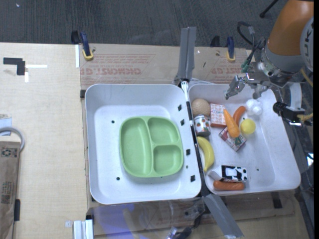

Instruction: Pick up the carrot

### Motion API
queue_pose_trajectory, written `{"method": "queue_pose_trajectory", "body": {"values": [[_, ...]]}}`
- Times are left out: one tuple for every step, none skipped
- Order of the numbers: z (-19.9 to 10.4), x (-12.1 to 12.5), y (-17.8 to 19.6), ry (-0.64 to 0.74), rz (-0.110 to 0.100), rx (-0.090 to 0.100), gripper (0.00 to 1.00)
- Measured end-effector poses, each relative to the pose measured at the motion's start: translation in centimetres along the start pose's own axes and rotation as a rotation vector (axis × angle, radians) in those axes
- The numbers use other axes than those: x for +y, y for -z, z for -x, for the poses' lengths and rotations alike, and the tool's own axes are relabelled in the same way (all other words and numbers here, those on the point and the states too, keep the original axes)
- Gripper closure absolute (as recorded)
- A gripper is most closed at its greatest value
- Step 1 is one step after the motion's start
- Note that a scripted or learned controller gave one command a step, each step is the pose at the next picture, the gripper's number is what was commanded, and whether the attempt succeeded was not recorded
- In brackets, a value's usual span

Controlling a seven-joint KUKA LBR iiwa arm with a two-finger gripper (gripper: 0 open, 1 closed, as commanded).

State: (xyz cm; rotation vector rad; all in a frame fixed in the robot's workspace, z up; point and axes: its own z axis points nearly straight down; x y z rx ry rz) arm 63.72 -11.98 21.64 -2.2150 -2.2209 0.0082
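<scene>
Nearest, along the right bin's (279,180) front wall, lie a sausage (229,185) and a black-and-white cow toy (234,173), with a banana (208,152) just behind. Mid-bin, the carrot (231,123) lies slanted over a small packet (234,140), a lemon (247,127) just beside it. Farthest, the gripper (245,85) hovers above the bin's back edge, fingers apart and holding nothing. A sound pick would descend over the carrot's middle, closing across its width, clear of the lemon.
</scene>
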Motion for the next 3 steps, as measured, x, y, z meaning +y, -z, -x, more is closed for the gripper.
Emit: {"method": "queue_pose_trajectory", "body": {"values": [[5.4, -1.2, -12.8, -0.007, 0.003, 0.0, 0.0], [5.5, -1.3, -12.4, -0.009, -0.003, 0.001, 1.0], [-2.9, -4.6, 0.1, -0.071, 0.005, 0.0, 1.0]]}}
